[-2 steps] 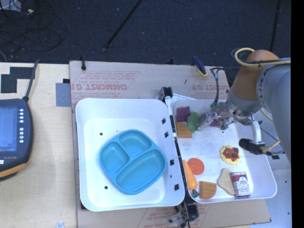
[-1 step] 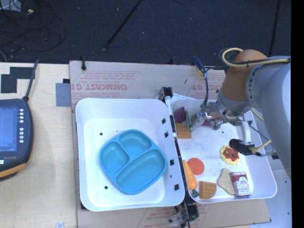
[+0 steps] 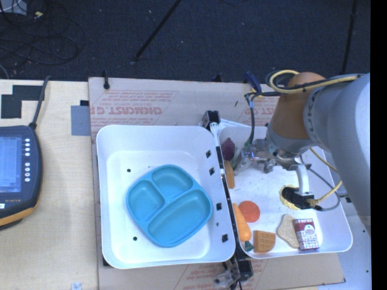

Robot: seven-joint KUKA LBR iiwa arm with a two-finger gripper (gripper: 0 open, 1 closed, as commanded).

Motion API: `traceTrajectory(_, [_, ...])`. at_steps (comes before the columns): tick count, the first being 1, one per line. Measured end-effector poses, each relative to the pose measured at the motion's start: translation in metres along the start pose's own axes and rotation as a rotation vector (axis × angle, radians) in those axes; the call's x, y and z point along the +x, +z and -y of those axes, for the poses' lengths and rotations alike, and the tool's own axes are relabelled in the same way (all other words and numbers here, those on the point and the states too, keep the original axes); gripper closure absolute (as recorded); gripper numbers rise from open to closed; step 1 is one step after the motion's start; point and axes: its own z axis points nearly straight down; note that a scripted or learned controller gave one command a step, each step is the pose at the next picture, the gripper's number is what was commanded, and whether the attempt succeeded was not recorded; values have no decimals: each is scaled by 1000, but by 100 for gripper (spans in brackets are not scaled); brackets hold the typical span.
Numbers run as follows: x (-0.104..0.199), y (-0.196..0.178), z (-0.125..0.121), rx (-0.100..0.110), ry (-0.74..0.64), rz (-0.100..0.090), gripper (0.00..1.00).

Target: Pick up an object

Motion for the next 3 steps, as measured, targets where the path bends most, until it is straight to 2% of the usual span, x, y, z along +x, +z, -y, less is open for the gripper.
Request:
traceTrajectory(1, [1,1,-21,21,1,2,0])
traceTrajectory(2, [7,-4,-22,20,2,-12,100])
traceTrajectory(3, [1,-4,-21,19,5,-1,0])
